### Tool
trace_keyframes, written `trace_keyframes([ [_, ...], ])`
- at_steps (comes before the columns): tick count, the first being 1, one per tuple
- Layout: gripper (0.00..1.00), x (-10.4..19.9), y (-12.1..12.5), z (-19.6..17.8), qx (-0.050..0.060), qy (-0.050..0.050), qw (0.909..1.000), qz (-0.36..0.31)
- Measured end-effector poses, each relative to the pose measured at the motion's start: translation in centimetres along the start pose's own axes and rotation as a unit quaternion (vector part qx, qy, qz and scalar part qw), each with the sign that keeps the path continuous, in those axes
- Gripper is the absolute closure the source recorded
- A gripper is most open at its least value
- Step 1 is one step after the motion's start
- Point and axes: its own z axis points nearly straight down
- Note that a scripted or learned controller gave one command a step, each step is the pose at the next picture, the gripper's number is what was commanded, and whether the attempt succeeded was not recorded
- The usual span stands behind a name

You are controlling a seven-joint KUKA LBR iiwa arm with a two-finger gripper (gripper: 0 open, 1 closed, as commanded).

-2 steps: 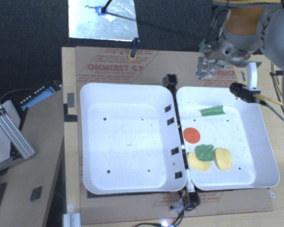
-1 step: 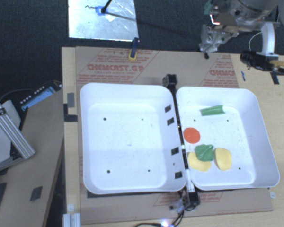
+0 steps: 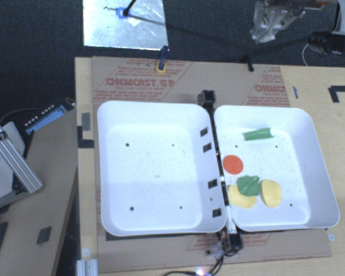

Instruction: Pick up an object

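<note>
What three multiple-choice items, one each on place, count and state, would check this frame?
1. Which bin holds the objects?
A. right bin
B. left bin
C. both bins

2. How many yellow pieces lie there?
A. none
B. two
C. five

3. Where is the claw?
A. pressed on the orange disc
B. up beyond the bins' far edge
C. inside the left bin

Key: 1 A, since the green stick, orange disc, green leafy piece and yellow pieces all lie in the right bin. 2 B, as two yellow pieces flank the leafy one. 3 B, because the claw hangs over dark floor.
</note>
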Motion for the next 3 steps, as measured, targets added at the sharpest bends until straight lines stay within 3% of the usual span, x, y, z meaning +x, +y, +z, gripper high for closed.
trace_keyframes([
  [1,1.00,-4.7,2.9,-1.6,0.003,-0.002,1.0000,0.005],
  [2,1.00,-3.4,-6.9,-1.8,0.005,0.000,1.0000,0.002],
  [3,1.00,-8.0,1.7,-1.4,0.005,-0.002,1.0000,0.005],
])
